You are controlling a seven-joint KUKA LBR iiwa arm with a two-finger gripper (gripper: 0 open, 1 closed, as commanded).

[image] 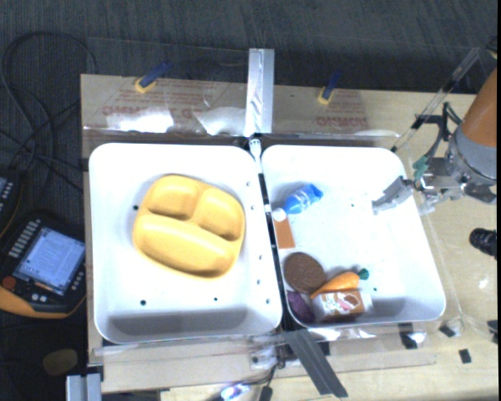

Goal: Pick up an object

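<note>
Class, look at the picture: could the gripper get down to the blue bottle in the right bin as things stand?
Probably yes. The blue bottle lies alone on bare bin floor, and nothing stands between it and the gripper.

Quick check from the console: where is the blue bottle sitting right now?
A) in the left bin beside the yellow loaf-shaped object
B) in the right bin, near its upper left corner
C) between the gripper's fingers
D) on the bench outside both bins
B: the blue bottle lies in the right bin near its upper left corner, apart from the gripper at the bin's upper right edge.
</note>
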